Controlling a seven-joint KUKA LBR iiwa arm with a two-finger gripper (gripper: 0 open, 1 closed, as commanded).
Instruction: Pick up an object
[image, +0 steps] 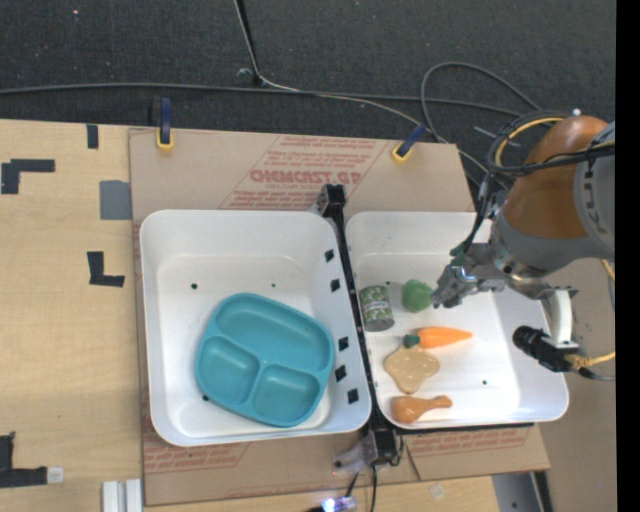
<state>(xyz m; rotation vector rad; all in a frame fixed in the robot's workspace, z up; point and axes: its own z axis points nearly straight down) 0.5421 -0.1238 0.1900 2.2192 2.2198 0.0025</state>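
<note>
The end effector (450, 290) hangs over the right bin (505, 400), low in its upper middle part, with the grey arm (545, 215) and its orange band reaching in from the right edge of the view. Whether it is spread or closed I cannot tell, as the dark parts at its tip blur together, and nothing can be seen gripped in it. Just beside its tip, to the left, lies a small green round toy (416, 294); the two look close enough to touch, but that is not certain.

Further left, against the bin's left wall, stands a small green can (376, 307). Below the end effector lies an orange carrot (443, 338) with its green top towards the left. Under the carrot is a pale tan flat piece (411, 369), and nearest the bin's front wall an orange-brown drumstick-shaped toy (420, 406). All five things rest apart from one another on the bin floor.

A black divider (345, 300) separates this bin from the left bin (165, 260), where a teal compartment plate (263, 358) lies flat. Both bins sit on a brown cardboard sheet (300, 170) held by yellow clamps, on a light wooden worktop (60, 350). Black cables run across the dark floor behind
</note>
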